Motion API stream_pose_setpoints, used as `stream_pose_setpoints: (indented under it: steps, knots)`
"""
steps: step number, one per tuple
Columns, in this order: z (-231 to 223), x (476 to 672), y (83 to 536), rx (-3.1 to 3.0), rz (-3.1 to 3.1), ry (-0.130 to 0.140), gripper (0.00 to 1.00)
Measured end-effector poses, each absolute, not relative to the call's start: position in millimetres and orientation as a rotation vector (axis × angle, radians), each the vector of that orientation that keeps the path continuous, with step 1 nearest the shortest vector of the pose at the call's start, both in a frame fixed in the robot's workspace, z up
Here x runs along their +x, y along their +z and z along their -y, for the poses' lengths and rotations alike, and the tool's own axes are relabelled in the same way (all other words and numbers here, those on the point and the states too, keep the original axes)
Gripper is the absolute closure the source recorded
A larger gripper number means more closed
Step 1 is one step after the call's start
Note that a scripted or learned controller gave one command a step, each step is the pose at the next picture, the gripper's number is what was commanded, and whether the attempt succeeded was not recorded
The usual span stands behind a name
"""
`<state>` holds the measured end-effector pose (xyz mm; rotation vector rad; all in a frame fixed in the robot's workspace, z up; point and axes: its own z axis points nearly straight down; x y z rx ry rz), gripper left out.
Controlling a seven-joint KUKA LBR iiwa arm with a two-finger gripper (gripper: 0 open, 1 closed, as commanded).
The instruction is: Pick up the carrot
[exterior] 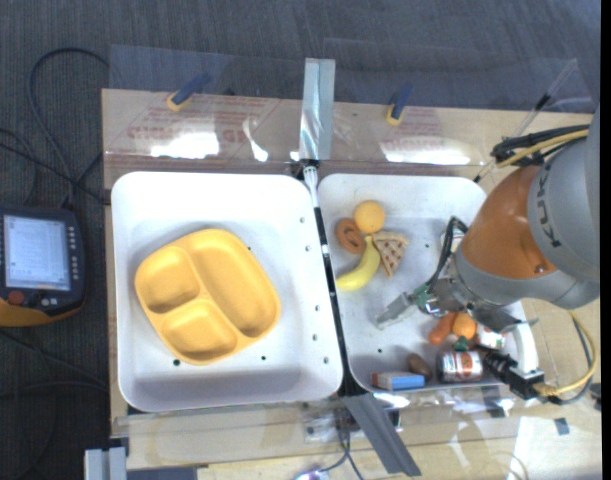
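The carrot (pixel 455 326) lies in the right bin (pixel 425 193), near its right side, just under the arm's wrist and close beside a small can (pixel 461 366). The gripper (pixel 400 308) sits low in this bin, a little to the left of the carrot, and I cannot tell if it is apart or together. To do this step well, it should move right until it is over the carrot, then go down without pushing the can.
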<state>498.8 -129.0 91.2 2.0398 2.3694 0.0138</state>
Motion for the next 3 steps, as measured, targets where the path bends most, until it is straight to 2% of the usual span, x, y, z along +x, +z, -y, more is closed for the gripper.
stream_pose_setpoints:
  steps: [1, 2, 3]
  knots:
    - [150, 563.1, 128, 2.568, -1.807, -0.005, 0.0]
    - [173, 519.2, 104, 2.558, -1.775, 0.076, 0.0]
    - [176, 513.3, 104, 2.516, -1.821, 0.081, 0.0]
